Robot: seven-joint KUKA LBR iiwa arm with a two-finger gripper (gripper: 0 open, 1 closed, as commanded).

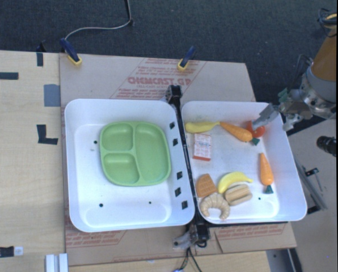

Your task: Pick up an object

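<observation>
Dark carpet lies beyond the bench [21,152], whose cardboard sheet carries 2 white bins side by side. Nearest the camera, in the right bin [288,205], sit a croissant [215,205], a bread roll [238,194], a banana [235,179] and a toast-coloured piece [205,185], all crowded together. Just beyond them lie a small carrot [265,170] by the right wall and a little red-and-white packet [202,148]. Farther back, a yellow piece [200,127] and a bigger carrot [236,131] lie end to end. The left bin [78,208] holds a green divided plate [135,153].

At the far right corner the end effector [266,118] hangs just over the bin's rim, close to something red [258,132] beside the bigger carrot's tip. Nothing shows between its fingers, and I cannot tell whether they are spread or pressed together. By my reading the pick is not yet done; every object rests in a bin.

The red thing is half hidden and hard to name. The arm's upper part is cut off at the right.
</observation>
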